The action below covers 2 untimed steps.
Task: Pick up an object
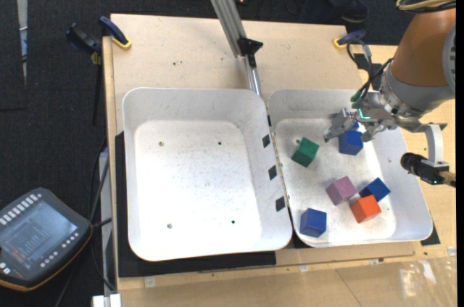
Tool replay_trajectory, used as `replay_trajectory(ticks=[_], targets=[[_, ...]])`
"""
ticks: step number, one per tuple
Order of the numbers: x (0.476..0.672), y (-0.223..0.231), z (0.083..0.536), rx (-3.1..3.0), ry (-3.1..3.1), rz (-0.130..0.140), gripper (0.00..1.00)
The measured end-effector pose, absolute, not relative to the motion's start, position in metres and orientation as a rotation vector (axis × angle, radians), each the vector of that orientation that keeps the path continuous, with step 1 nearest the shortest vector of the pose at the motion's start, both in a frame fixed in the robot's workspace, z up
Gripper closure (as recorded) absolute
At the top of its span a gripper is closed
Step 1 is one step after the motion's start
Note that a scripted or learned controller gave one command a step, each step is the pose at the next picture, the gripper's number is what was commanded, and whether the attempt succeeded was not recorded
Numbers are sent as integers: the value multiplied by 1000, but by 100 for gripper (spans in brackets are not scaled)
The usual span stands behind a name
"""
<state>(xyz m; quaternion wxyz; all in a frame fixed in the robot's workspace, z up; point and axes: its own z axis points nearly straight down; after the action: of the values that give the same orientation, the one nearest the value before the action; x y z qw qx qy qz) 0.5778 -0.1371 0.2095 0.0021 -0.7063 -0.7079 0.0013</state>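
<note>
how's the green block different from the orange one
The green block lies alone near the middle of the right bin; the orange block sits close to that bin's front edge, pressed against a blue block. The green one is nearer the hand; the orange one is farther from it. Colour aside, both are small cubes of similar size, each turned at an angle to the bin walls.

No text, label, brand, number or sign can be read anywhere.
</note>
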Motion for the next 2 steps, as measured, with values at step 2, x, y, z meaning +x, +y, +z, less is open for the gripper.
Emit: replay_trajectory(ticks=[2], targets=[[572, -132, 150, -2218, -2217, 6, 0]])
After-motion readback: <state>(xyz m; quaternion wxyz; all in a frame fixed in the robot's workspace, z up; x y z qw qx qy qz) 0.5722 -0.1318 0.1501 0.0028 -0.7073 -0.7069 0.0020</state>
